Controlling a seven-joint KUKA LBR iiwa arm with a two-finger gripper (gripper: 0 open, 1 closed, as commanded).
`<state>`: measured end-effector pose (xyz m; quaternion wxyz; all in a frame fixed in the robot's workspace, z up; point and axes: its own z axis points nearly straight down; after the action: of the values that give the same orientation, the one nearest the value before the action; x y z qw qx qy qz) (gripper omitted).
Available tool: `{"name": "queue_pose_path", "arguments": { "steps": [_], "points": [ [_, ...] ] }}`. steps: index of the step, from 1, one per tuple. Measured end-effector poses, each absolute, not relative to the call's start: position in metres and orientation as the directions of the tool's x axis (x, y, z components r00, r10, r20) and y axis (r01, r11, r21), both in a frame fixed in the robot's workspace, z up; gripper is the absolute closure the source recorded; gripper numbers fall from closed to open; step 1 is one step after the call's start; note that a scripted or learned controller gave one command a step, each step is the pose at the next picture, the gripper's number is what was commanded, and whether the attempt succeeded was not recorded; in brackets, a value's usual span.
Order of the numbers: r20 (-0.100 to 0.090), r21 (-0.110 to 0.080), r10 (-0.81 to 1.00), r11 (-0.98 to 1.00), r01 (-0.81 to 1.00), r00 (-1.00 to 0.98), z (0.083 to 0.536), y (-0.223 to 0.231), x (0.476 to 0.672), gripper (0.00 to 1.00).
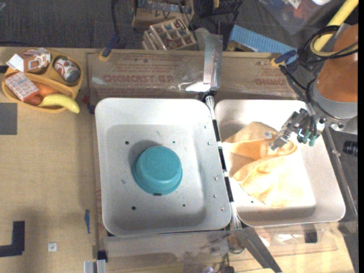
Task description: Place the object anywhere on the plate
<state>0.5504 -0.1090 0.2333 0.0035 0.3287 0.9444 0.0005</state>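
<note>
The gripper point(284, 138) sits low over the right bin point(327, 209), its tips down at the upper right edge of a crumpled yellow-orange cloth point(264, 166). Whether the tips are spread or closed on the fabric cannot be told; they overlap the cloth's edge, and no fold is clearly seen between them. The cloth spreads away from the gripper to the left and toward the near side, covering much of the bin floor and reaching the bin's left wall.

Well to the left of the gripper, in the left bin point(114, 124), a teal plate point(158, 169) lies near the middle of the floor, apart from the cloth, with the divide between the bins lying between them.

Far to the left of the gripper, on the counter point(45, 181) beyond the left bin, a yellow tray point(11, 89) holds toy food, including a banana point(60, 101).
</note>
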Motion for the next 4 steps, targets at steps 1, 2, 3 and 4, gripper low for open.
{"name": "queue_pose_path", "arguments": {
  "steps": [1,2,3,4],
  "points": [
    [-0.008,0.002,0.267,0.964,0.267,-0.964,0.225,-0.068,0.569,1.0],
    [-0.009,0.001,0.001,1.0,0.001,-1.0,0.236,-0.018,0.587,1.0],
    [-0.009,0.002,0.0,1.0,0.0,-1.0,0.243,0.037,0.604,1.0],
    [-0.008,0.002,0.001,1.0,0.001,-1.0,0.229,0.082,0.623,1.0]
  ]
}}
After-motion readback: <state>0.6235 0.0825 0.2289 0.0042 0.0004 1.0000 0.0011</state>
